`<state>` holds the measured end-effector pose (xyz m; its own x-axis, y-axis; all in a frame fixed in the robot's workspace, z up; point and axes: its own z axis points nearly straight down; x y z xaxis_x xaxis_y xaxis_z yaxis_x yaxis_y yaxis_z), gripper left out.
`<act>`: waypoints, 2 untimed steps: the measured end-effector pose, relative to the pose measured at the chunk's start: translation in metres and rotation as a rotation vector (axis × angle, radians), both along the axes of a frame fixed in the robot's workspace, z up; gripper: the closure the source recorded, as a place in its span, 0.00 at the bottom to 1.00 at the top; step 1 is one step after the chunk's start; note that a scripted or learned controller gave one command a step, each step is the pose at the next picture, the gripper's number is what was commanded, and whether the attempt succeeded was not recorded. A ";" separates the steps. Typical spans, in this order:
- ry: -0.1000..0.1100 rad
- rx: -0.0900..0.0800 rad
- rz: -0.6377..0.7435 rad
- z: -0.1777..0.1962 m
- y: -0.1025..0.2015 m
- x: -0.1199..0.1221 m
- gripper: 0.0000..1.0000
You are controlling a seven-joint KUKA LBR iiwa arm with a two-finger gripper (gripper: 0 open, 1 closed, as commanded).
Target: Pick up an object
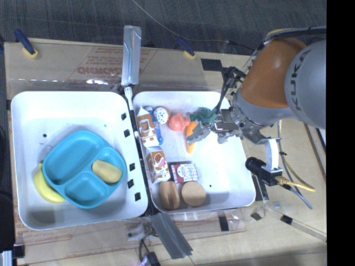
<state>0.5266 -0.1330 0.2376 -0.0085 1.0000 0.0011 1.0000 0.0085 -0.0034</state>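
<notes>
My gripper (pixel 212 127) hangs over the upper right part of the right bin (pixel 233 173). It is right beside a green toy (pixel 202 115) and an orange carrot-like piece (pixel 192 129), and part of it overlaps them. I see nothing clearly lifted. Left of these lie a pink-red fruit (pixel 177 122), a small white patterned ball (pixel 161 114) and a brown-and-white carton (pixel 146 127). Lower in this bin are another carton (pixel 157 165), a dark red box (pixel 184 172) and two brown round buns (pixel 170 195) (pixel 193 193).
The left bin (pixel 28 115) holds a blue divided plate (pixel 83 168) with a yellow lump (pixel 107 170) in one compartment, and a banana (pixel 44 185) tucked under the plate's left edge. A metal bar (pixel 130 54) stands at the divider between the bins. Black cables and brackets (pixel 266 173) hang off the arm at the right.
</notes>
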 end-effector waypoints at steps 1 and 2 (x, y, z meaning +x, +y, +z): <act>0.009 0.003 0.188 -0.125 0.001 0.048 0.00; 0.000 0.000 0.195 -0.146 -0.039 0.072 0.00</act>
